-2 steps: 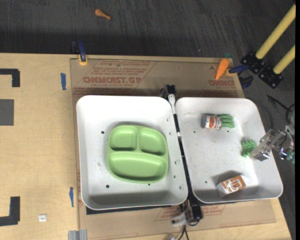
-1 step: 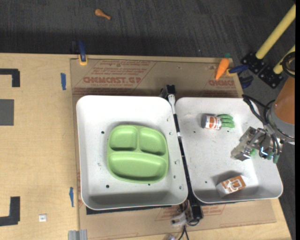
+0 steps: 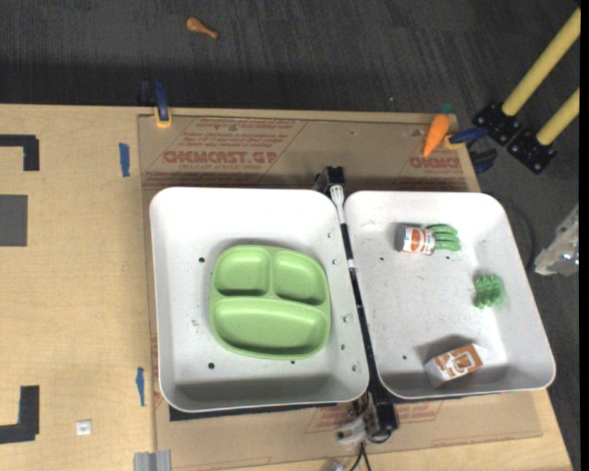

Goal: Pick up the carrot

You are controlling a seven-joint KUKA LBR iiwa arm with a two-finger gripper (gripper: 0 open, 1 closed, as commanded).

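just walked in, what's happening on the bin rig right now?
Nothing is being handled at the moment. The carrot lies on the cardboard beyond the right bin, outside both bins. The right bin holds a small can, green beans, broccoli and an orange-labelled box. The left bin holds a green divided plate.

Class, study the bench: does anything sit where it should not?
Yes. The carrot lies outside both bins, on the cardboard behind the right bin, near a clamp. A second orange piece lies on the dark floor beyond the bench.
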